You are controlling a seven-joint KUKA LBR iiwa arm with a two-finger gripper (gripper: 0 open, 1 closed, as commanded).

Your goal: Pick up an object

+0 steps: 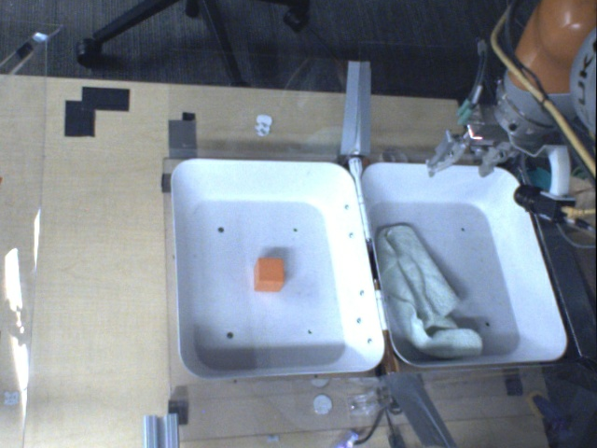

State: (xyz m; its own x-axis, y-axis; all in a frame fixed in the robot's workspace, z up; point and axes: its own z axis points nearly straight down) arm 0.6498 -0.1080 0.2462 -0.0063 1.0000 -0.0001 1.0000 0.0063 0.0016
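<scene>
While gripper (pixel 464 159) hangs spread, empty | 1 orange cube (pixel 270 274) | 1 cloth (pixel 422 292)

Orange cube (pixel 270 274) – plain, in white bin (pixel 201 250). Pale grey-green cloth (pixel 422 292) in the other white bin (pixel 522 278). Tan wood bench (pixel 93 278) with black patches – dark carpet (pixel 392 17) beyond. Orange band (pixel 550 26) on grey arm.

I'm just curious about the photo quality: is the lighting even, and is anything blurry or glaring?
Camera view: fairly even, soft light; the small orange cube is sharp with a faint shadow; glare streaks the pale wooden bench at left; the gripper looks slightly blurred.
</scene>
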